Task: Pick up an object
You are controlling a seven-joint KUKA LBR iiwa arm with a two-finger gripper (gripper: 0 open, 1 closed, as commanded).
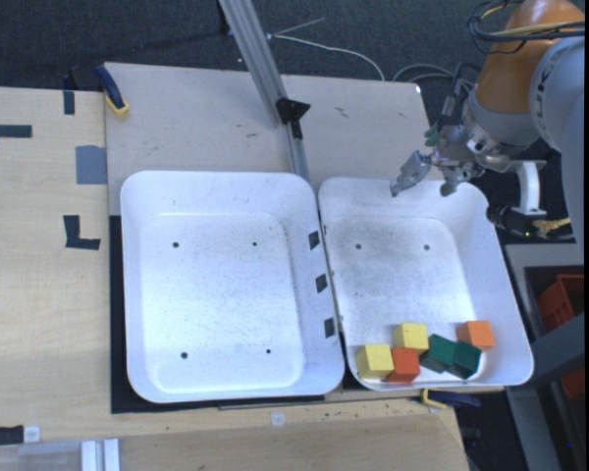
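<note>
I hold the hand (424,186), fingers spread and gripping nothing, over the far rim of the right bin (491,263), because the blocks (424,351) I must pick from lie clustered against its near wall.

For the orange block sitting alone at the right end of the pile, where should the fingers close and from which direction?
Come straight down on the orange block and close across its far and near faces. It sits slightly apart from the green blocks, but the right bin wall rises close on its right, so a side approach looks blocked. The gripper hangs open over the bin's far edge.
</note>
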